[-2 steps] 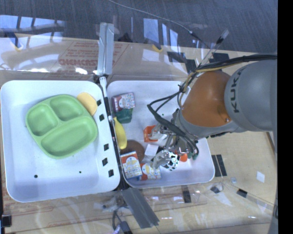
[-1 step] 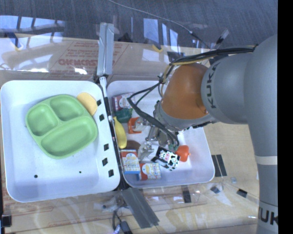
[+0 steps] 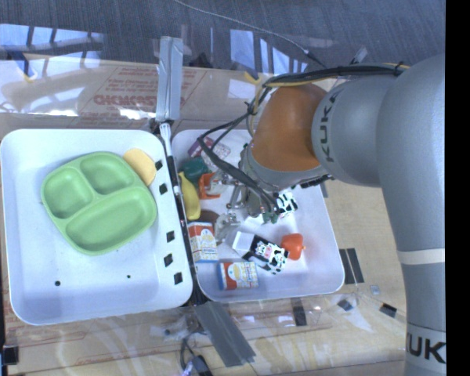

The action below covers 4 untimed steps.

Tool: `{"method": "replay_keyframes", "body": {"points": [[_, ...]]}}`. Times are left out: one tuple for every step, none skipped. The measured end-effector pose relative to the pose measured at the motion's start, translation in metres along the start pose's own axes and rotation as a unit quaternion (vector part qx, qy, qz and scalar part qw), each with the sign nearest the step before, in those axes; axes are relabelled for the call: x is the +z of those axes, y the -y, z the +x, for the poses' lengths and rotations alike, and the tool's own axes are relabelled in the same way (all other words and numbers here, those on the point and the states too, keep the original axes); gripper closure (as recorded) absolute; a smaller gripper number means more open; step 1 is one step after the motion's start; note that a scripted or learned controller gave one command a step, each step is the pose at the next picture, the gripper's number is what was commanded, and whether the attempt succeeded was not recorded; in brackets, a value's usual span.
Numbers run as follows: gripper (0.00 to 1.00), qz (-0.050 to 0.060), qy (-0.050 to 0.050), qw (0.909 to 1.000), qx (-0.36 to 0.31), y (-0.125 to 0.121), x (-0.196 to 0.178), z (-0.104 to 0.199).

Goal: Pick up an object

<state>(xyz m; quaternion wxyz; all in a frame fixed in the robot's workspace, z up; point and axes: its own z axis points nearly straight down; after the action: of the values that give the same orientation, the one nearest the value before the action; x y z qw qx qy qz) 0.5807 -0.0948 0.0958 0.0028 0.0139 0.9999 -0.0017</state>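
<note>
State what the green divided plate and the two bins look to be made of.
Green divided plate: probably moulded plastic, matte with a soft sheen; uniform colour, rounded compartment ridges. Left bin and right bin: likely thin white plastic, smooth and slightly glossy; rounded corners and rolled rims suggest forming, though coated metal cannot be ruled out.

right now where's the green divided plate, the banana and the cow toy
green divided plate (image 3: pixel 99 202), camera view, ridge between its compartments
banana (image 3: pixel 190 197), camera view, middle of its yellow body
cow toy (image 3: pixel 268 254), camera view, its black-and-white side
</note>
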Motion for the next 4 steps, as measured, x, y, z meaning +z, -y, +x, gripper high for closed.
{"method": "replay_keyframes", "body": {"points": [[1.0, 0.0, 0.002, 1.0, -0.004, -0.002, -0.011, -0.002], [0.0, -0.001, 0.001, 1.0, -0.004, -0.003, -0.011, -0.001], [0.0, -0.001, 0.0, 0.9966, 0.082, 0.002, 0.0, -0.035], [0.0, -0.001, -0.003, 0.991, 0.134, 0.065, -0.012, -0.003]]}}
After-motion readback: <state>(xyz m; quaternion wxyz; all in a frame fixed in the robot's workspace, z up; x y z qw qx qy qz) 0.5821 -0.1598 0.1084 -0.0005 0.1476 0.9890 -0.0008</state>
